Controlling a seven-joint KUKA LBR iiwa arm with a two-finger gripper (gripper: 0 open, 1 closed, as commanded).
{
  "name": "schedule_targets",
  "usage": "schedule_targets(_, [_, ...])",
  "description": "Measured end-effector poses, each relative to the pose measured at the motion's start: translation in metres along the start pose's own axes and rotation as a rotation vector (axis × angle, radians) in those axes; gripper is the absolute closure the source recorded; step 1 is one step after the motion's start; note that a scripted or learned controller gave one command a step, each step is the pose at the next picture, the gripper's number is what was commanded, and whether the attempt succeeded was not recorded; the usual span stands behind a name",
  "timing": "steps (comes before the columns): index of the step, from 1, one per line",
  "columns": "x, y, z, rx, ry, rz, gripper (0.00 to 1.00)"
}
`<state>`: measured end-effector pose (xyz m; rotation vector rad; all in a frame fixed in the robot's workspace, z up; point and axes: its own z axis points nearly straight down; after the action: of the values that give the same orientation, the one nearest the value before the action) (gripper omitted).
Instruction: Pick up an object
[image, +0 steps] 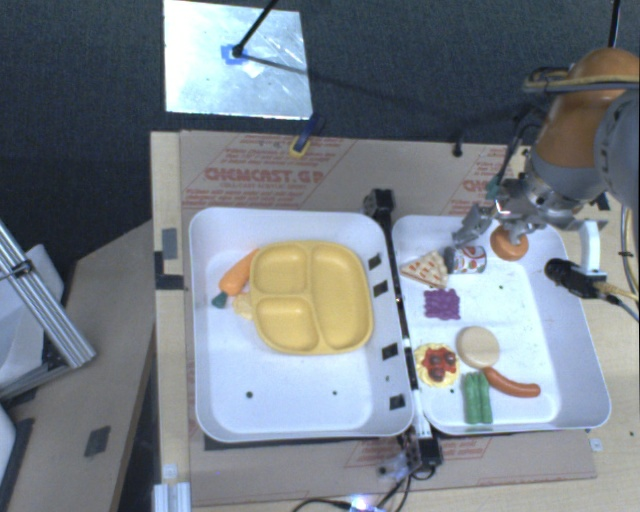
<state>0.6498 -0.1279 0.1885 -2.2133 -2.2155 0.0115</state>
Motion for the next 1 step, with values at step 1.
schedule_targets(1, [0.0002,0.0028,-0.0091,-0.014,-0.002,-0.002,0.00])
